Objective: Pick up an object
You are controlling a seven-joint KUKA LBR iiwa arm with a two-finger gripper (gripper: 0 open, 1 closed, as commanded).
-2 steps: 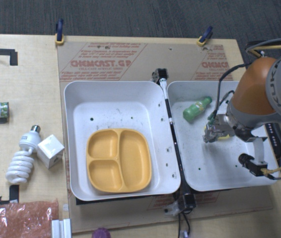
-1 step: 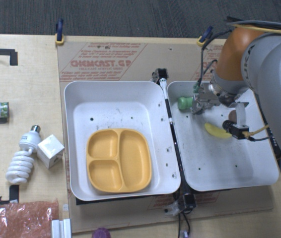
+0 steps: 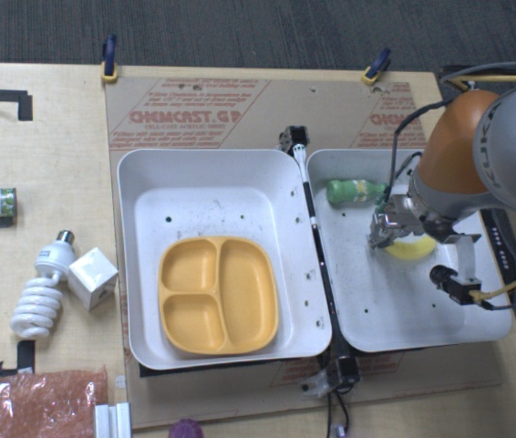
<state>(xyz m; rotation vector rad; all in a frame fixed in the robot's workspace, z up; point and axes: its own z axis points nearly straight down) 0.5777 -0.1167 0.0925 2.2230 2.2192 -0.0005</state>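
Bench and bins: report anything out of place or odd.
A spiral light bulb lies on its side on the bench, left of the bins and beside a small white cube. Dark specks dot the left bin around the yellow tray.

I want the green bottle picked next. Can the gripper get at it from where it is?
Probably yes. The green bottle lies in the right bin, near the gripper, which is down by a yellow object. Nothing lies between them.
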